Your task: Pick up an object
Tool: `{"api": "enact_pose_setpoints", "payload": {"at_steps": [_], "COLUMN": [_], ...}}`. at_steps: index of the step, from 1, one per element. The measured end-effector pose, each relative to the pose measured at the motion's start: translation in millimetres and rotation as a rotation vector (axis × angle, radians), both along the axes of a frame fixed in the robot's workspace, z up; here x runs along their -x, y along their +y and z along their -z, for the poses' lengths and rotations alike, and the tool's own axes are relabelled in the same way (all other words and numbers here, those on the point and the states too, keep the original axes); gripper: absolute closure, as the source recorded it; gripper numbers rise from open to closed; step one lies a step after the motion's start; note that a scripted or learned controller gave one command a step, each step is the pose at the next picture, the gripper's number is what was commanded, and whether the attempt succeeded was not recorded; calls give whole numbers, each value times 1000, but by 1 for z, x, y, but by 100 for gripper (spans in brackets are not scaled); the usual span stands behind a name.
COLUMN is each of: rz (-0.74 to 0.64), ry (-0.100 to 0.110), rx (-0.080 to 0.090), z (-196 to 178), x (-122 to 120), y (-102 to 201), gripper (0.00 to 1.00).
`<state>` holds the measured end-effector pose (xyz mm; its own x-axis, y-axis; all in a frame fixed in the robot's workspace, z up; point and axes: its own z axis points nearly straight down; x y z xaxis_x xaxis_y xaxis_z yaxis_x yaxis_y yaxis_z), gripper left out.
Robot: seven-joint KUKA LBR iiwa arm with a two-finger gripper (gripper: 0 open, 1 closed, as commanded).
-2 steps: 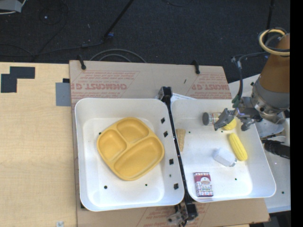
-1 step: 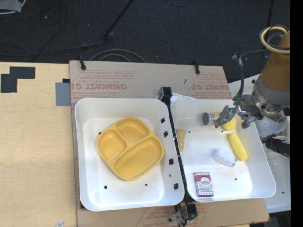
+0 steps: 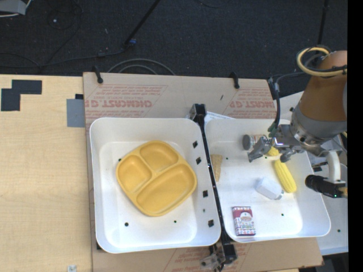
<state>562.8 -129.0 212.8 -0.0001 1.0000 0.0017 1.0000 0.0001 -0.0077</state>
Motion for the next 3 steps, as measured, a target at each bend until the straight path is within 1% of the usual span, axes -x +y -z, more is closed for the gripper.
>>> {"api": "enact_pose_setpoints", "payload": {"at_steps": [1, 2, 3], "rz": [0, 0, 5], "ry": [2, -2, -1], "rx": [-1, 0, 0], "z": [63, 114, 102], "x": [5, -4, -4], "y": [7, 10, 9], "gripper": [0, 0, 100]}}
